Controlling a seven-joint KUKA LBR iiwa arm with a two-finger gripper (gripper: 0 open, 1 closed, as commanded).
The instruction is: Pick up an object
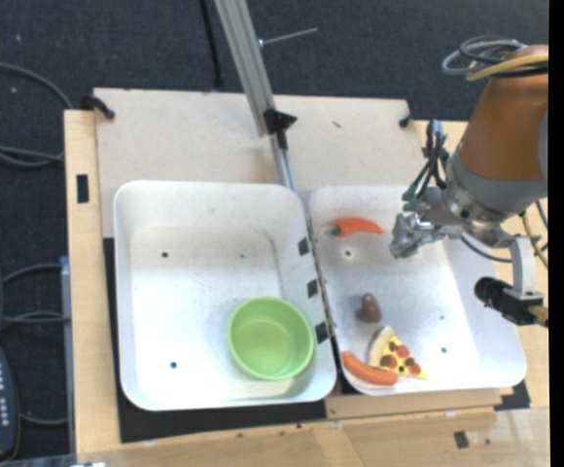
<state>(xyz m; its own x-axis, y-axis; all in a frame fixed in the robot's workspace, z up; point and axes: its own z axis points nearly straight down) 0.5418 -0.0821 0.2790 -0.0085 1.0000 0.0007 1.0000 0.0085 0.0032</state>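
Several candidates for the pick are spread across the right bin (476, 353), probably left loose so that any one can be taken: an orange carrot-like toy (358, 227) near the far wall, a small brown lump (369, 307) mid-floor, and a pizza slice (395, 352) beside a hot dog (369, 370) at the near edge. A green bowl (270, 337) is seated in the left bin (165, 261). The gripper (405, 238) is poised low, just right of the carrot toy, with the arm bent in from the right. Its opening cannot be told; nothing is seen held.

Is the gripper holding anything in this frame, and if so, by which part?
Nothing is visibly held. The gripper hangs over the right bin, beside the orange carrot, with no object seen between its fingers.
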